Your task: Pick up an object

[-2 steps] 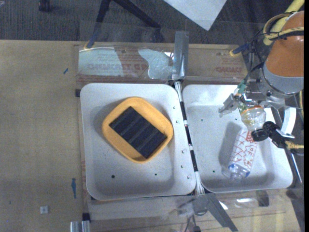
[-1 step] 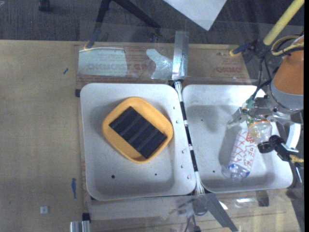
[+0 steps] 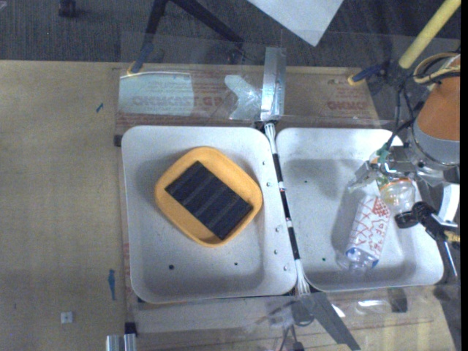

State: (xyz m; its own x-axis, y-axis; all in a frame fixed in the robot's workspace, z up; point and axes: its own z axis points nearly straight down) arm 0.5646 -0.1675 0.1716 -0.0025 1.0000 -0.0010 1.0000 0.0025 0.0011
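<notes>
Bottle [image 3: 365, 229] in right bin [image 3: 314, 196], below gripper [image 3: 391, 168]; gripper state unclear.

I see the tan bench [image 3: 58, 196] carrying two white bins side by side, the left bin [image 3: 139, 218] touching the right bin [image 3: 322, 152].
</notes>
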